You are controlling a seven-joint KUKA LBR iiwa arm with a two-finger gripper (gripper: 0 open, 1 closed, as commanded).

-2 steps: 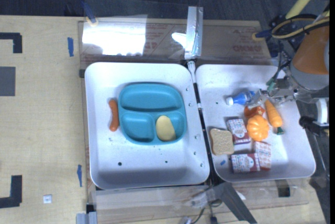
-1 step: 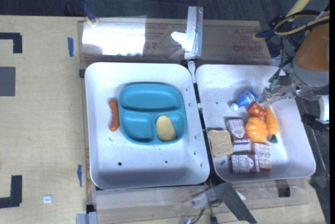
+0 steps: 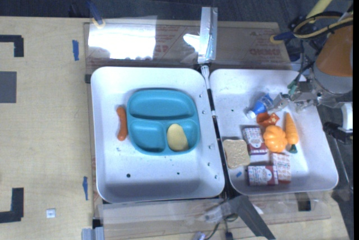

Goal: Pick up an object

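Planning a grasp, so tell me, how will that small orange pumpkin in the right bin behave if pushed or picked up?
The pumpkin looks rounded and glossy, so it may roll or slip from a pinch. It sits tight against the carrot and a small carton, so pushing it would probably shift those too.

Left bin (image 3: 106,121): blue tray (image 3: 162,121) with a yellow potato (image 3: 177,137); a sausage (image 3: 121,123) beside it.
Right bin (image 3: 320,171): carrot (image 3: 290,129), small pumpkin (image 3: 275,138), bread slice (image 3: 236,152).
Gripper (image 3: 300,94): over the right bin's far right corner.
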